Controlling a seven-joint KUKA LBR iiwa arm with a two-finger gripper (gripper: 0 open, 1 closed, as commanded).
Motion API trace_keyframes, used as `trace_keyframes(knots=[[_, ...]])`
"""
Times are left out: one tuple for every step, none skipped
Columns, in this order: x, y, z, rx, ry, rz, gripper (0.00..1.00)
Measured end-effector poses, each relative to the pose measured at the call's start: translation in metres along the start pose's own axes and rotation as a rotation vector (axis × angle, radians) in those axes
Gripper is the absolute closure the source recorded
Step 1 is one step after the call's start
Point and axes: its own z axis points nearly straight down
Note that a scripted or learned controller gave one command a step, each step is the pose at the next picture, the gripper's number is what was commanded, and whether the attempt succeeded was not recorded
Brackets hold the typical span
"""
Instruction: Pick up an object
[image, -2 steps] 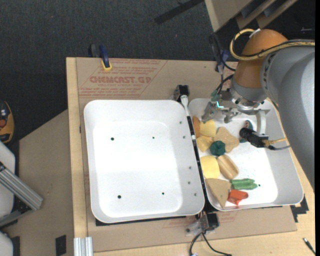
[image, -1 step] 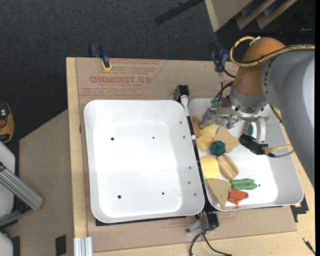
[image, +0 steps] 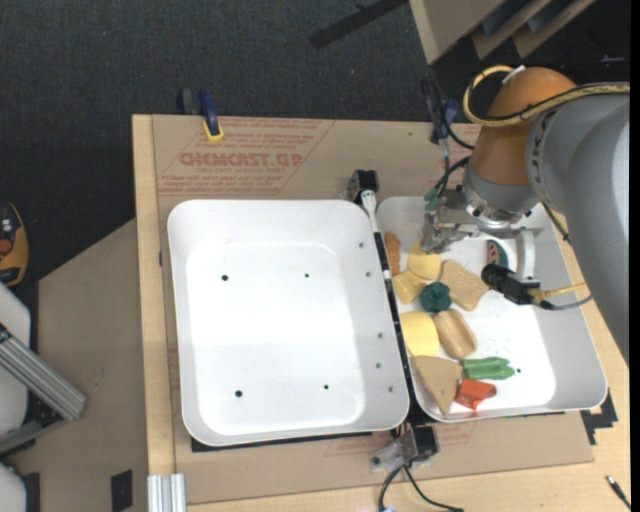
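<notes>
We see the arm (image: 560, 130) reaching in from the right, its gripper (image: 437, 232) low over the far end of the right bin (image: 570, 365). The left bin (image: 270, 320) sits just beside it, the two rims touching along the middle.

The objects lie in a loose pile along the left side of the right bin. Nearest the gripper is a pale yellow piece (image: 424, 266), with a small orange piece (image: 393, 250) to its left against the rim. Just nearer are a dark green lump (image: 435, 297) and a tan piece (image: 465, 284) beside it. Nearer still come a yellow block (image: 420, 333), a tan roll (image: 456, 333), a green pod (image: 487, 368), a beige wedge (image: 436, 380) and a red piece (image: 474, 393).

Whether the jaws stand wide or narrow we cannot tell: the wrist hides them from this slant. We see nothing between them, so we judge that no object is held yet. Every item rests on the bin floor or on its neighbours.

So the task looks barely begun. The approach seems made, with the gripper placed at the far end of the pile, close to the pale yellow piece. What is left, in our judgement, is the grasp itself and then the lift clear of the bin. The crowding there could make a clean grip harder.
</notes>
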Motion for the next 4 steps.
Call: trace_keyframes(knots=[[0.001, -0.119, 0.012, 0.014, 0.004, 0.005, 1.00], [0.073, -0.047, -0.097, -0.015, 0.002, -0.009, 1.00], [0.068, -0.052, -0.089, 0.002, 0.001, 0.000, 0.00], [-0.004, -0.006, 0.018, 0.004, -0.003, 0.007, 0.00]])
